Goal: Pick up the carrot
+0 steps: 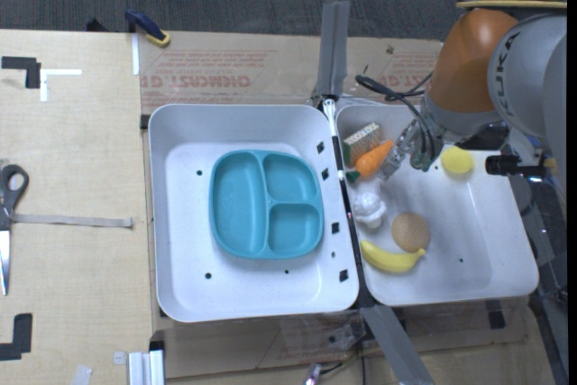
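The right bin (469, 279) contained one orange tapered carrot (370, 160), one banana (392, 258) and one lemon (458, 160); jaws state indeterminable.

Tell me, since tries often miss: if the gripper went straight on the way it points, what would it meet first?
Most likely the carrot: the gripper points left and down at its near end, in the right bin. Depth is unclear, so it might graze past onto the bin floor.

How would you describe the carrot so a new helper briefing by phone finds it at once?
Look in the right-hand white bin, at its upper left corner near the divider. The carrot lies there beside the gripper. It alone is orange and tapered; the banana and lemon are yellow.
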Motion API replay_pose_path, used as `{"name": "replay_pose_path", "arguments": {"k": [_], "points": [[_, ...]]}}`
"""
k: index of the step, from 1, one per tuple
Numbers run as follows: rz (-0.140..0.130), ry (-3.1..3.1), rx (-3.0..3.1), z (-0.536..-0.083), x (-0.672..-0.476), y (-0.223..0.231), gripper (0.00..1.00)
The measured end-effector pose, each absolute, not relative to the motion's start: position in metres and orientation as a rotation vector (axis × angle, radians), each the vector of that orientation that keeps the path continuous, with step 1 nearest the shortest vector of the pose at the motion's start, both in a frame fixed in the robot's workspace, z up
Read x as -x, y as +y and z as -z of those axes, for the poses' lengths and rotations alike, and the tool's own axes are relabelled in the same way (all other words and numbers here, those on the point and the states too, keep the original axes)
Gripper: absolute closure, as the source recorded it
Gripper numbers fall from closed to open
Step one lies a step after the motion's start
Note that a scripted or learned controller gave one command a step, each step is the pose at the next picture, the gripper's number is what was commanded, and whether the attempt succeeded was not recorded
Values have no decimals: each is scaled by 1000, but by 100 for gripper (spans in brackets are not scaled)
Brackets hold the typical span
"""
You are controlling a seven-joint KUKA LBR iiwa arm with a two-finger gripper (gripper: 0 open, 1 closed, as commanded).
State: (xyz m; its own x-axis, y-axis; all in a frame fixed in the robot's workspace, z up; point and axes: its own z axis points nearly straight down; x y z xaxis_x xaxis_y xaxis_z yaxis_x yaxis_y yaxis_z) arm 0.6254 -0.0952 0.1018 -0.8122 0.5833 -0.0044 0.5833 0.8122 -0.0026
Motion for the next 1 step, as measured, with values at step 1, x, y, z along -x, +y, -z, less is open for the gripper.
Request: {"name": "replay_pose_path", "arguments": {"k": [1], "points": [[2,2670,-1651,-192,-608,-29,100]]}}
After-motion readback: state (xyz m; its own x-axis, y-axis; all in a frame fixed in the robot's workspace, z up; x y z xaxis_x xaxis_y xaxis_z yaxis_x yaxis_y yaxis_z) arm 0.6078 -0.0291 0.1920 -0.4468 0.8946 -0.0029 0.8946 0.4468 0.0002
